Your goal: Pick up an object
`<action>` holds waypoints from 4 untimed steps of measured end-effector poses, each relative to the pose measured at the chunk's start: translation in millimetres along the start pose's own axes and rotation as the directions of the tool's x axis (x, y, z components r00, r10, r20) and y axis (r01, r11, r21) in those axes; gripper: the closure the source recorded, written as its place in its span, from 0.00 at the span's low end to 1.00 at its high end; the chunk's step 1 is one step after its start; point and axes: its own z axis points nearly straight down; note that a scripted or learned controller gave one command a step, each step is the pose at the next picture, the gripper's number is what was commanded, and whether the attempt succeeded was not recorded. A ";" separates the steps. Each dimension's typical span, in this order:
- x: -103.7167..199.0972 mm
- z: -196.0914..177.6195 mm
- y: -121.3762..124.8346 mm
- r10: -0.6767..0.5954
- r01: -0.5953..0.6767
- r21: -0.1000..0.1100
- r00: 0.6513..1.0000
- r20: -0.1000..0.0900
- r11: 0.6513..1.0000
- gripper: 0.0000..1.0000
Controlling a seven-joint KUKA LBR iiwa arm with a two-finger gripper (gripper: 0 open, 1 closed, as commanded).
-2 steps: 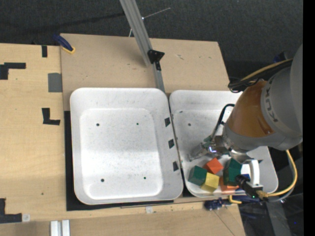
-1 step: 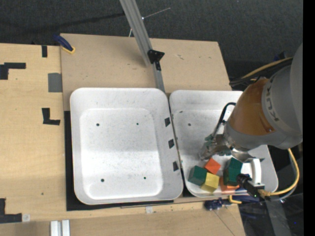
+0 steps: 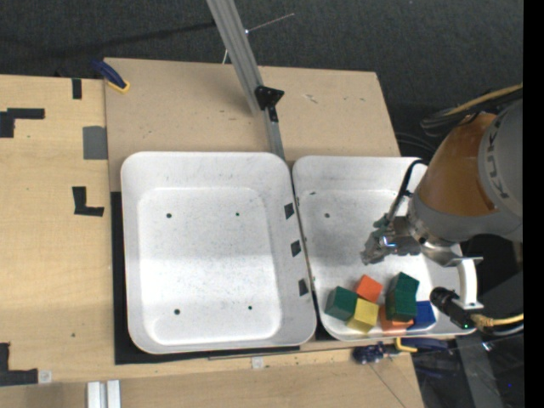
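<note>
Hovering in the right bin (image 3: pixel 340 177), my fingers (image 3: pixel 380 243), spread unclear, hang above blocks (image 3: pixel 378 303) crowding its near edge.

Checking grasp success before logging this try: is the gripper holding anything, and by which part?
Nothing visibly held. The gripper sits above the right bin floor, apart from the block cluster near the bin's front edge: orange block, green blocks, yellow block.

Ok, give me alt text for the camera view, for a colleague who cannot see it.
The grey arm's pincer hangs over the right bin, just above a cluster of small blocks at that bin's near edge: two green blocks, an orange block, a yellow block and a blue block. The left bin sits beside it on the wooden bench.
</note>
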 end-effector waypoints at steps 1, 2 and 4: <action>-1.2 -59.3 -0.8 0.000 0.000 0.005 1.000 0.000 1.000 1.00; -5.1 -118.6 -6.3 -0.001 0.001 -0.001 1.000 0.000 1.000 1.00; 92.7 -97.6 16.8 -0.005 0.005 0.005 1.000 -0.001 1.000 1.00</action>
